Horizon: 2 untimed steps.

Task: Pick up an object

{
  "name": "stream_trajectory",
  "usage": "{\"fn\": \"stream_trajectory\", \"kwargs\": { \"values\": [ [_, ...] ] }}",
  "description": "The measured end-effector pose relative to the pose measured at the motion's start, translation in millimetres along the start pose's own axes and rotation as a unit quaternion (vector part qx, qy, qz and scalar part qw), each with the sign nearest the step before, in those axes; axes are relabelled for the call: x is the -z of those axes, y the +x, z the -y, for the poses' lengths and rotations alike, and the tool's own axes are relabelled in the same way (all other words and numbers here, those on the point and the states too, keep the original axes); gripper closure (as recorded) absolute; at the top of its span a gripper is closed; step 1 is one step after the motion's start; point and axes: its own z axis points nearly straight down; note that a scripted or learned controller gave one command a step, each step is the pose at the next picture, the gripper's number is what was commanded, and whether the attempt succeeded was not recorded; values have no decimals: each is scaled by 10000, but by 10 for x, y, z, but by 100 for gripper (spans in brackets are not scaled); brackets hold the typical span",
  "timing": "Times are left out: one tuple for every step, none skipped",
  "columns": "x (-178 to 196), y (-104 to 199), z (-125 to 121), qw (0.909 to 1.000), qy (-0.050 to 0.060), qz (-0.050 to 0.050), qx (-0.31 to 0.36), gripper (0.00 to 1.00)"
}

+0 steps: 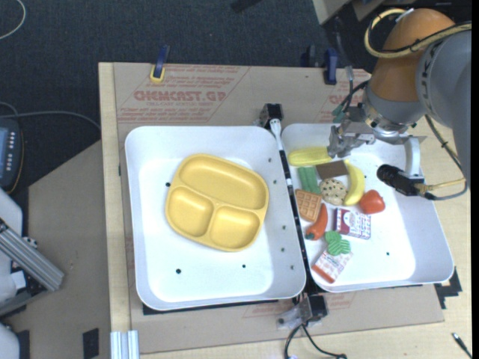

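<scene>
My gripper hangs over the far left part of the right bin, just above a pile of toy food. Right under it lie a yellow oblong piece and a brown block. Close by are a green piece, a cookie, a banana, a red tomato, a waffle and a red sausage. Nearer the front lie a printed packet, a green leafy piece and a red-and-white sachet.
The left bin holds a yellow divided plate. A black clip sits at the far end of the rim between the bins. A black cable part hangs from the arm over the right bin's far side.
</scene>
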Motion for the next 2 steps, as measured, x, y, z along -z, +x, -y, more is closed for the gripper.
{"fn": "stream_trajectory", "kwargs": {
  "values": [
    [625,-41,36,10000,-5,1,-6,100],
    [788,-39,25,10000,5,-2,0,100]
  ]
}}
